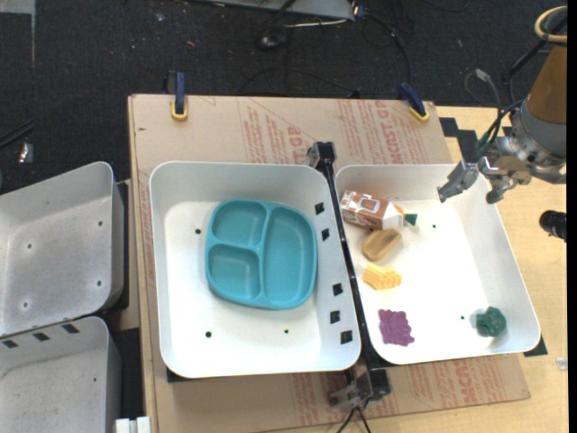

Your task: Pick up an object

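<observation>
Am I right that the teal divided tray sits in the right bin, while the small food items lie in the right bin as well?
Not quite: the camera view shows the teal tray in the left bin. The small food items, such as the carton and the purple piece, do lie in the right bin.

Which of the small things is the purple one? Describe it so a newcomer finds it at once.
Look in the right bin, the one without the teal tray. Along its near edge, left of the middle, lies the purple lump, flat and bumpy like a bunch of grapes. It sits below the yellow piece and is the sole purple thing; the green lump lies far right.
</observation>
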Robot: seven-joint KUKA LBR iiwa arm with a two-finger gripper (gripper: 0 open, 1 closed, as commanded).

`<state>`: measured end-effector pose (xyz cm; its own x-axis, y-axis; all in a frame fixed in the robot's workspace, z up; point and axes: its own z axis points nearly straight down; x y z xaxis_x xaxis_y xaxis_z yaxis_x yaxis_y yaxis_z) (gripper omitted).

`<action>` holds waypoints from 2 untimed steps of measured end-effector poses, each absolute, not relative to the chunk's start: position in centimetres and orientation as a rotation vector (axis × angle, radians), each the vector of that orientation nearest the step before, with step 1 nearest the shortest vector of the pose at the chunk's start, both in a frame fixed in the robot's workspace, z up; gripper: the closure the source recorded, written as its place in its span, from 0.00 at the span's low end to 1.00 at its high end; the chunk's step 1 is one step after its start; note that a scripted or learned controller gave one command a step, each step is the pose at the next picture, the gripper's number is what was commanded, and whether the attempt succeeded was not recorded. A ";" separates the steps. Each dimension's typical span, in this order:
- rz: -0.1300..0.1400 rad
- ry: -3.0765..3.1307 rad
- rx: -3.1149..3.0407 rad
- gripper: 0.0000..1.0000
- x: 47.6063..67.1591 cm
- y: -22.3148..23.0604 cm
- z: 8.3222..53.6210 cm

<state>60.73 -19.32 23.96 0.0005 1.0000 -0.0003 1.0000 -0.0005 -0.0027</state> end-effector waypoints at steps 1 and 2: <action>0.003 -2.223 -2.216 0.00 61.6 -18.7 18.7; 0.003 -2.224 -2.216 0.00 62.4 -18.3 12.8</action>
